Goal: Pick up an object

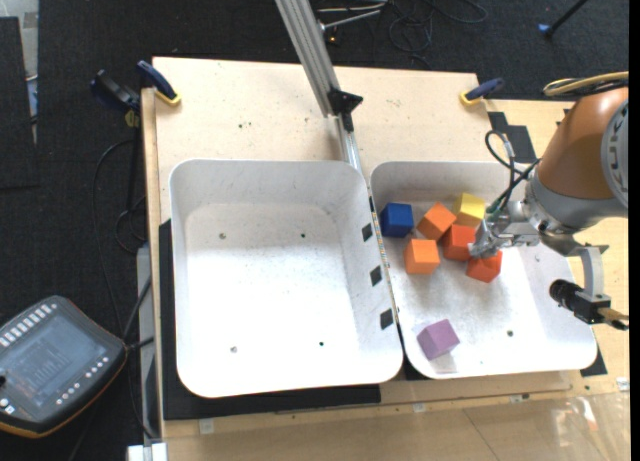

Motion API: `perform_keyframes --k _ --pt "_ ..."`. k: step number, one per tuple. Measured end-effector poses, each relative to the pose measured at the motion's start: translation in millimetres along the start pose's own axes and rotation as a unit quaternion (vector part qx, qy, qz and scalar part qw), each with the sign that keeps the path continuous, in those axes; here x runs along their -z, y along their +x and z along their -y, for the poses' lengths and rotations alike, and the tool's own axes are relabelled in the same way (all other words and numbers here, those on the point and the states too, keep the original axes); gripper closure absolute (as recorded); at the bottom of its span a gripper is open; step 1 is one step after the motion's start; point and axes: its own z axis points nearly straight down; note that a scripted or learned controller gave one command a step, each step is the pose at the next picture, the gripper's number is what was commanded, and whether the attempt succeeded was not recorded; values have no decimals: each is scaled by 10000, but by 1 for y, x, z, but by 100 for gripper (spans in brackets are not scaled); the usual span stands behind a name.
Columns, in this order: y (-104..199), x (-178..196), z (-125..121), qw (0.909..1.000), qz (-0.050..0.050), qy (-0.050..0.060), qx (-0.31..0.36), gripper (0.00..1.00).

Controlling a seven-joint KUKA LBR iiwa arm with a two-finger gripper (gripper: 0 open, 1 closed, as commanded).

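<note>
Gripper (487, 244) sits low in the right bin (560, 349), fingers (480, 246) down at the cluster of blocks; cannot tell whether they are open or closed, nor whether anything is held. Red block (485, 267) lies just below the fingers, apparently touching them. A red-orange block (460, 241) is just left of the gripper, a yellow block (471, 208) above it, two orange blocks (437, 220) (422, 255) further left, a blue block (397, 219) near the bin's left wall. Purple block (437, 338) lies well apart, toward the near rim, open floor around it. Blocks are plain, matte cubes; no readable writing. Left bin (190, 199) adjoins on the bench (250, 99).
</note>
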Motion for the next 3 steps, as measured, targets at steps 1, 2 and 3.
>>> perform_keyframes --k 1,2,3 --pt "5 47 -9 10000 -31 61 19 100" --pt "13 107 -12 10000 -28 51 26 100" --pt "13 127 -13 10000 -30 66 21 100"
